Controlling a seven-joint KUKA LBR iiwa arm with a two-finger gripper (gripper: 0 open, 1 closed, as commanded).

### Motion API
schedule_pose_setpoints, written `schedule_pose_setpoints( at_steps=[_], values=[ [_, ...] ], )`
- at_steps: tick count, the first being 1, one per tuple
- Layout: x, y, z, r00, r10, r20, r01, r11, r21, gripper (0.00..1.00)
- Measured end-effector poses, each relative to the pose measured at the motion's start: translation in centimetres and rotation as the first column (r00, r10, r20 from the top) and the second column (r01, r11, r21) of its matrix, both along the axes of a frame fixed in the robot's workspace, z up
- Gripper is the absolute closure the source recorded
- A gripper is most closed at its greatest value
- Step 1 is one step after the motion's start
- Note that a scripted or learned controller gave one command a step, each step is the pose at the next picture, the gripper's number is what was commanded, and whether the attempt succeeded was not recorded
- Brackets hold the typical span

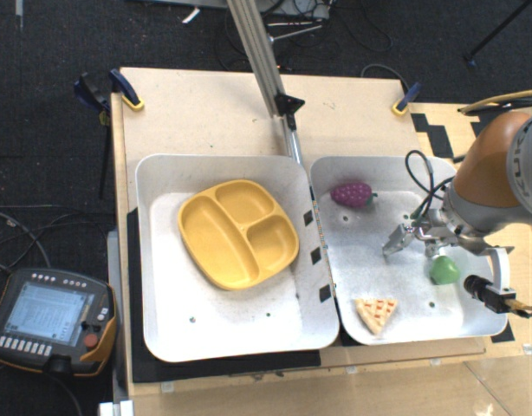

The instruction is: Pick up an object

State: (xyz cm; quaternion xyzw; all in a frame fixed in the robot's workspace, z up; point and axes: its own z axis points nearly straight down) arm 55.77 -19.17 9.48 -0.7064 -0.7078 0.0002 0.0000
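Three toys lie in the right bin (474, 323): a purple bunch of grapes (353, 195) at the back, a green round piece (444, 271) at the right, and a tan waffle-patterned wedge (376, 313) at the front. My gripper (415, 246) hangs low over the bin's middle right, open, with nothing between its fingers. One finger (394, 243) points to the lower left. The other ends just above the green piece, and I cannot tell whether it touches it. The grey arm with its orange band (500, 159) comes in from the right.
A yellow divided plate (238, 232) fills the middle of the left bin (162, 319). A slanted metal bar (257, 46) runs from the top down to the seam between the bins. A teach pendant (45, 319) lies off the bench at the lower left.
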Motion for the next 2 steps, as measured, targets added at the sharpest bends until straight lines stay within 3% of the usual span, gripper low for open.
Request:
schedule_pose_setpoints(
  at_steps=[1, 2],
  values=[
    [0.1, 0.0, 1.1, 1.0, -0.001, 0.002, 0.001, 1.0, -0.001, 1.0],
    [-0.3, 0.4, 7.2, 1.0, 0.0, 0.005, 0.0, 1.0, -0.002, 1.0]
  ],
)
